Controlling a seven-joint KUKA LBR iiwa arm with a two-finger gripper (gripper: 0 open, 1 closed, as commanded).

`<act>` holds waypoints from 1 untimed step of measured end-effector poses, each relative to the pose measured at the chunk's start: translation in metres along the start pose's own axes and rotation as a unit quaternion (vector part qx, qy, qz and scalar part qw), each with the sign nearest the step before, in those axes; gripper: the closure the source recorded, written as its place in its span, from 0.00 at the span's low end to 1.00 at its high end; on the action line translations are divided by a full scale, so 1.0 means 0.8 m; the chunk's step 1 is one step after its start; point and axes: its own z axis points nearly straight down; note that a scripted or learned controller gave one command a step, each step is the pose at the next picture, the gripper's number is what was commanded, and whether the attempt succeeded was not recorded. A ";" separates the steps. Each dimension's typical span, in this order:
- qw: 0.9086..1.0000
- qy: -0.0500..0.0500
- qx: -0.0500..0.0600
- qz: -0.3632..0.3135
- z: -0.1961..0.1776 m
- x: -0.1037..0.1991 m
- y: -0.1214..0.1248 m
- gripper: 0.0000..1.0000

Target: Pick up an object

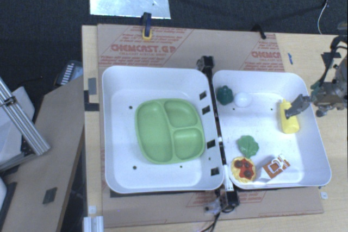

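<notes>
The right bin (310, 133) holds several small toys. A yellow block (289, 120) lies near its right wall. My gripper (295, 108) reaches in from the right, low over the block's upper end, and seems to touch it. A dark green toy (224, 95) and a white ball (242, 99) sit at the bin's far left. Toward the front are a leafy green toy (248, 145), a round yellow toy with red spots (244, 169) and an orange and white box (276, 166).
The left bin (117, 117) holds a light green divided plate (168, 130). A black divider with clips (213, 117) runs between the bins. Both bins rest on a cardboard sheet (163, 46). The arm's wrist (331, 92) hangs over the right bin's right wall.
</notes>
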 end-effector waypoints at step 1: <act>1.000 -0.001 -0.004 -0.001 -0.006 0.000 0.002 0.00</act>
